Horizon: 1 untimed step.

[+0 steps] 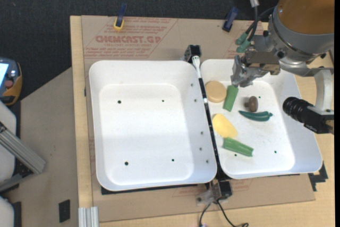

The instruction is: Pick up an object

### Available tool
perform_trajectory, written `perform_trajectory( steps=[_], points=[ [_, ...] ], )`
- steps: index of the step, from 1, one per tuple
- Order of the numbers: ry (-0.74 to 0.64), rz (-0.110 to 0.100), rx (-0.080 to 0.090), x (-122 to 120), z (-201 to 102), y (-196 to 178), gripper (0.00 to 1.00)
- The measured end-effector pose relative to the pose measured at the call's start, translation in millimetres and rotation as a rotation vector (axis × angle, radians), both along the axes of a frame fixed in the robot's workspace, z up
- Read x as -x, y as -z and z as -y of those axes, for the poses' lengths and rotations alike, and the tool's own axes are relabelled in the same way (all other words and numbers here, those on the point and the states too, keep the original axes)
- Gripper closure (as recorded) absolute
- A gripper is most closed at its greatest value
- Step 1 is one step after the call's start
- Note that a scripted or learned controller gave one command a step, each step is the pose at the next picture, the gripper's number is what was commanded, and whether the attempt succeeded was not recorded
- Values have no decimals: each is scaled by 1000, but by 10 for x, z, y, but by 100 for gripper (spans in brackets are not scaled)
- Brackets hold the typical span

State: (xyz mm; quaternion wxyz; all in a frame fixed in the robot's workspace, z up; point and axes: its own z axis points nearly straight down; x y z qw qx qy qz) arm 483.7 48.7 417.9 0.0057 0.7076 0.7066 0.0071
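Observation:
The right bin (297, 162) holds several small items. A tan round disc (215, 91) lies at its left edge, with an upright green stick (230, 99) just beside it. A small brown lump (251, 103) sits to the right of the stick, and a dark green pepper shape (256, 115) lies below that. Lower down are a yellow lump (224, 126) and a flat green block (237, 147). My gripper (240, 80) hangs over the bin's upper left, its tip right at the top end of the green stick.
The left bin (101, 114) is beside the right one, with a black divider bar (204, 109) between them. A black cylinder (300, 110) juts in at the right bin's edge. Clamps sit on the cardboard at the back.

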Motion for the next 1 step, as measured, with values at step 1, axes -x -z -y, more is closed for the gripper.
perform_trajectory(
  steps=[1],
  points=[
    [-3,-15,3,1,-30,-17,100]
  ],
)
